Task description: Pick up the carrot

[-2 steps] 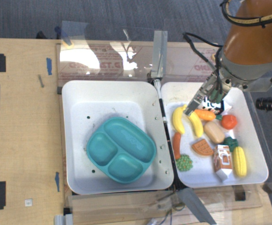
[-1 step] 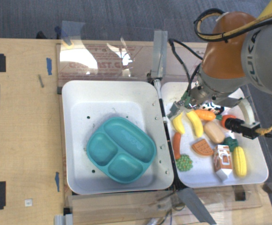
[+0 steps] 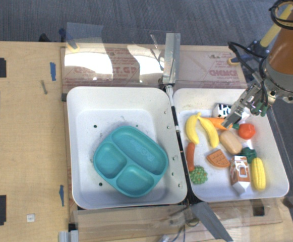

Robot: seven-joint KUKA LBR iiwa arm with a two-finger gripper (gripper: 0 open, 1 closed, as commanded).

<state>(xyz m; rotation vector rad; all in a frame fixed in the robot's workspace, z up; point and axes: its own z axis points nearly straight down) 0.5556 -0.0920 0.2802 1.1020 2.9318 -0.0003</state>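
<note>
**Gripper low over the carrot in the right bin**

Bench (image 3: 20,135), tan, carries two white bins side by side. Left bin (image 3: 80,105) holds a teal divided plate (image 3: 130,160), three compartments, sitting toward the bin's 5 o'clock corner.

Right bin (image 3: 277,185) is crowded with toy food. Arm (image 3: 287,49), orange band above the wrist, enters from 2 o'clock. Gripper (image 3: 235,116) sits low at the bin's centre-top; cannot tell whether its fingers are apart or together, nor whether anything is between them.

Carrot (image 3: 218,122), orange, lies just at 9 o'clock of the gripper tip, touching or nearly so, next to the banana (image 3: 202,129). Banana curves through the bin's 10 o'clock area. Bread roll (image 3: 231,142) lies at 6 o'clock of the gripper. Corn cob (image 3: 257,173) lies at the bin's 4 o'clock. Carton (image 3: 240,174) just left of the corn. Sausage (image 3: 190,156) along the 9 o'clock wall. Waffle wedge (image 3: 218,159) near centre. Tomato (image 3: 246,131) at 3 o'clock of the roll. Broccoli (image 3: 198,175) at 7 o'clock.
</note>
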